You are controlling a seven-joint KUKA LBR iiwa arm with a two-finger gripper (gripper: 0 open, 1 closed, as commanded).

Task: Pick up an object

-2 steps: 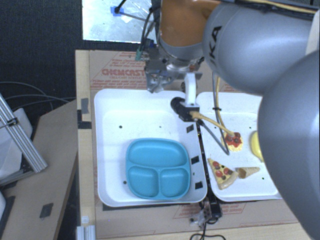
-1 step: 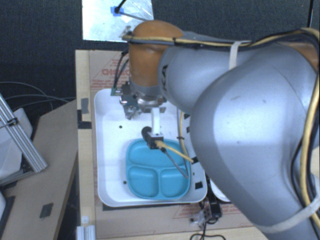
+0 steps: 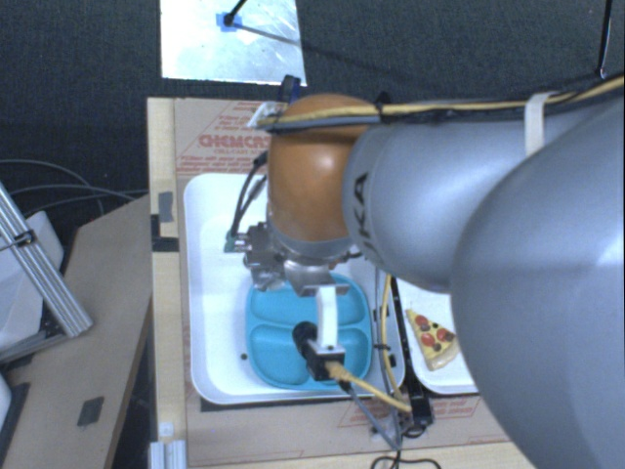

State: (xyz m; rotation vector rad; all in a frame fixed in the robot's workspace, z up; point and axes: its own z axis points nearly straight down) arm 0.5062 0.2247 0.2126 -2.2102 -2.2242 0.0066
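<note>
A blue divided plate (image 3: 278, 345) lies in the left white bin (image 3: 210, 262), towards its front. My gripper (image 3: 296, 283) hangs straight down over the plate's back edge, with the orange band and grey wrist covering most of it. A toy pizza slice (image 3: 433, 337) lies in the right white bin (image 3: 444, 381), beside the arm. I see nothing held at the gripper.
The big grey arm covers most of the right bin and the right of the view. Bare white floor of the left bin shows at its back and left. A brown cardboard sheet (image 3: 220, 135) lies under the bins. A wooden bench edge (image 3: 107, 262) runs along the left.
</note>
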